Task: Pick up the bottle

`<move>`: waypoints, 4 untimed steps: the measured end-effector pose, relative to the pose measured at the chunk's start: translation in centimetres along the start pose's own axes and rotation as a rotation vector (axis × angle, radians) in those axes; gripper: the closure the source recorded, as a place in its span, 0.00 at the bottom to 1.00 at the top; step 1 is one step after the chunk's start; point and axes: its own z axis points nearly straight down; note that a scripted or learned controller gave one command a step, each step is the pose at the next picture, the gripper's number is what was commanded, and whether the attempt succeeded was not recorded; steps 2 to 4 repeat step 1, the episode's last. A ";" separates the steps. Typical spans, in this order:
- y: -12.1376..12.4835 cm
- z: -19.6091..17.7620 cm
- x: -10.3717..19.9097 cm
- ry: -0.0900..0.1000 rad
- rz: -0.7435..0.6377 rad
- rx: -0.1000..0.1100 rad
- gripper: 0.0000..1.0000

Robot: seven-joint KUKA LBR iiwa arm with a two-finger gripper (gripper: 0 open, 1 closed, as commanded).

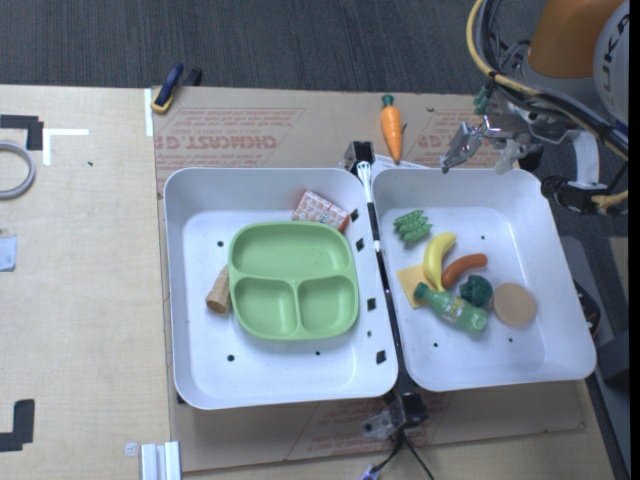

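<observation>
- We see the pincer [462, 153] poised over the far rim of the right bin [560, 353], hanging from the grey arm with its orange band, which enters from the right of the view.
- Its two thin fingers look slightly parted with nothing between them, so we read it as open and carrying nothing.
- The bottle [453, 308] lies well apart from the pincer, toward the near side of the view and almost straight down the frame from it, inside the same bin.
- It rests on its side. Its long axis runs slantwise, the cap end pointing up and to the left, the base down and to the right.
- We judge that the pincer needs to travel toward the near side and drop, with its fingers turned across that slanted axis.
- The bottle is small, with a green body, a darker green cap and a pale label band around the middle.
- Crowding is our concern: the banana [437, 256] sits just beyond the cap, a yellow cheese slice [409, 283] touches it there, and a sausage [464, 267], a dark green vegetable [476, 290] and a tan round cookie [515, 305] lie just beside the body.
</observation>
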 end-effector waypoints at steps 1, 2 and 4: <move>0.0 -1.0 0.0 -0.002 -0.002 -0.001 1.00; 0.0 -1.0 0.0 -0.002 -0.002 -0.001 1.00; 0.0 -1.0 0.0 -0.002 -0.002 -0.001 1.00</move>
